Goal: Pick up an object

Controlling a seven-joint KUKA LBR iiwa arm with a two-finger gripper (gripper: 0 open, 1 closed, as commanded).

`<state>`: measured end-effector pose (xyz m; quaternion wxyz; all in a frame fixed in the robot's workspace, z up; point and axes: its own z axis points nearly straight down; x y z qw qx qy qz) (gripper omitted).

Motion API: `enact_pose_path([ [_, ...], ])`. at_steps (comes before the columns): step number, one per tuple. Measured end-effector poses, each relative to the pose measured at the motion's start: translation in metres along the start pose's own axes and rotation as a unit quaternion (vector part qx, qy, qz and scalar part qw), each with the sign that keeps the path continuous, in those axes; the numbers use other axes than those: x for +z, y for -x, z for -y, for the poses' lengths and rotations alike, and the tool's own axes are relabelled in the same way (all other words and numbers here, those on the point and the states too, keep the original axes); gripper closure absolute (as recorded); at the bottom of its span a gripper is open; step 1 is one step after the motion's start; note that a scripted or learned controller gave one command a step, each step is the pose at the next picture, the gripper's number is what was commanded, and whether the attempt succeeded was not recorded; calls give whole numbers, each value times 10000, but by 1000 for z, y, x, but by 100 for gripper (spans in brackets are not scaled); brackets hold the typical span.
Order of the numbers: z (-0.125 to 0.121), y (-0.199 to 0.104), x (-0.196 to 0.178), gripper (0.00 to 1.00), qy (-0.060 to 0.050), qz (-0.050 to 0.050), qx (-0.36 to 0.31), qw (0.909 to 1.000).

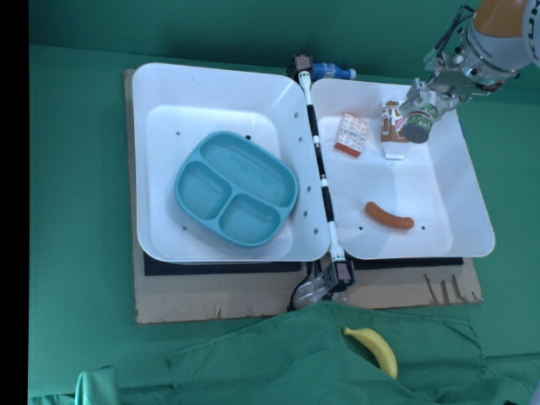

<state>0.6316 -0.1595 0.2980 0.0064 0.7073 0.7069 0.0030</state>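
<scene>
Fingers [419,110] pinch a small cup [418,125] over the right bin [472,226]; its label is unreadable.

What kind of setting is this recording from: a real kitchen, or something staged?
Most likely a staged lab bench for robot picking trials. Green cloth covers the surface, two white bins sit on cardboard, and toy-like food such as a sausage and banana lies about.

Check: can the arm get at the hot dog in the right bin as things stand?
Probably yes. The hot dog lies alone on the right bin floor, nothing over or against it. The gripper hangs above the same bin's far side with a cup-like thing in it.
</scene>
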Motion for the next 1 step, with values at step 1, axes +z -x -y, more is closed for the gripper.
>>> enact_pose_path([
  [1,-6,-3,-48,100,-13,-8,-41,10000],
])
